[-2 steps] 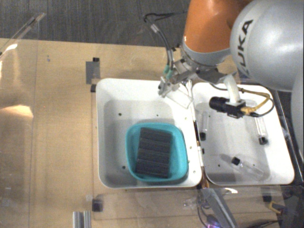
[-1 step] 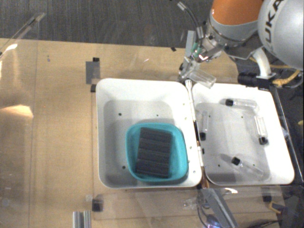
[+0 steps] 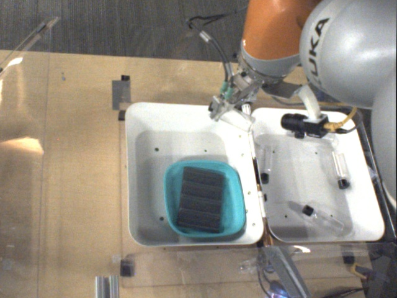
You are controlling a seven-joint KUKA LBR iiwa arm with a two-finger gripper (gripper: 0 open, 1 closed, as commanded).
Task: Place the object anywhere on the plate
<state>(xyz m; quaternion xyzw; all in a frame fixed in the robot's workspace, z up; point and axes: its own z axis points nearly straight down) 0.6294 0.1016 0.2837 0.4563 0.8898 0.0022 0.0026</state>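
Orange-banded arm (image 3: 291,23) hangs w/ gripper (image 3: 231,104) over rear rim of left bin (image 3: 139,166), grip state unreadable. You see dark ridged block (image 3: 200,198) lying flat on teal plate (image 3: 232,188), so placement looks done.

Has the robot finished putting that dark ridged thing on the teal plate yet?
It looks done: the dark grey ridged foam block lies flat on the teal square plate in the left white bin. The gripper sits above the bin's far rim, away from the block. Nothing visible seems left.
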